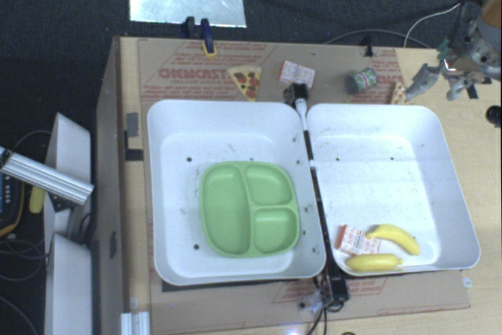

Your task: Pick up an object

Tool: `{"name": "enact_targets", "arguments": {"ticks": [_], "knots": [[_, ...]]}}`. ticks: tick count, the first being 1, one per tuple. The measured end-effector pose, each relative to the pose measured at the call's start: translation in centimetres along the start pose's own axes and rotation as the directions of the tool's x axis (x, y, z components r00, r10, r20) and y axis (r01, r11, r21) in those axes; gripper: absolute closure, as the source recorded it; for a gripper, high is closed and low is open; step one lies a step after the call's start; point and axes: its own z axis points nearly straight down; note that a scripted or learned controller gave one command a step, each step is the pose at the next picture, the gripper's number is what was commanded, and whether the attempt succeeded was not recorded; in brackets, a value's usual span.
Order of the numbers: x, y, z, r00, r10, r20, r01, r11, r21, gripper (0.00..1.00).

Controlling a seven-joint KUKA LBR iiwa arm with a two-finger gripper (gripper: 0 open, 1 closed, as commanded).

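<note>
Looking down, we see two white bins side by side on the bench [188, 71]. A green divided plate [249, 208] lies in the left bin [176, 129]. Two bananas [394, 238] and a small red-and-white packet [353, 238] sit touching in the right bin's [408, 129] near corner. The gripper [449, 81] hovers beyond the far right corner, spread open, holding nothing.
</note>
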Motion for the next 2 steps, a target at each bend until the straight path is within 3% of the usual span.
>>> {"name": "enact_targets", "arguments": {"ticks": [2], "knots": [[0.0,0.0,0.0,1.0,0.0,0.0,0.0,1.0,0.0,0.0]]}}
